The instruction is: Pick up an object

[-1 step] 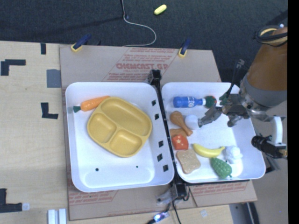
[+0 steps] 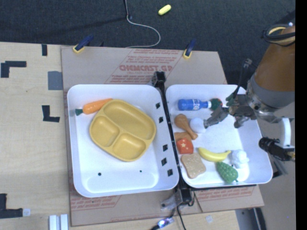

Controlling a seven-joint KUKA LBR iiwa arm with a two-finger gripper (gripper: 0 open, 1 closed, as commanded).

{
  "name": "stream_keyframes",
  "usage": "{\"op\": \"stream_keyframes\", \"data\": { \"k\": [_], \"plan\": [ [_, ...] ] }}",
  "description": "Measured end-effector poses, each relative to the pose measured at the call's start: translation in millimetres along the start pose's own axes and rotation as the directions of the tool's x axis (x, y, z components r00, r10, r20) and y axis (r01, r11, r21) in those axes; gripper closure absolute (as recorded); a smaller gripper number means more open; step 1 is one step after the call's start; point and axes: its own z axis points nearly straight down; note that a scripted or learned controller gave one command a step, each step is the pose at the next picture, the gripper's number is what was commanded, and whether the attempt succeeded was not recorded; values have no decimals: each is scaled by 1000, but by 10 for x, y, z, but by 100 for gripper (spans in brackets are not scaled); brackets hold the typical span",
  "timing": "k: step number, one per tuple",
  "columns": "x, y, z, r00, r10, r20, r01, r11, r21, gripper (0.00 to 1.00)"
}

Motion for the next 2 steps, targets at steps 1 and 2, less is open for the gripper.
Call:
{"op": "stream_keyframes", "data": {
  "k": [1, 2],
  "plan": [
    [73, 58, 489, 1000, 0, -1, 0, 1000, 5, 0],
    [15, 80, 958, 1000, 1, -1, -1, 1000, 6, 0]
  ]
}}
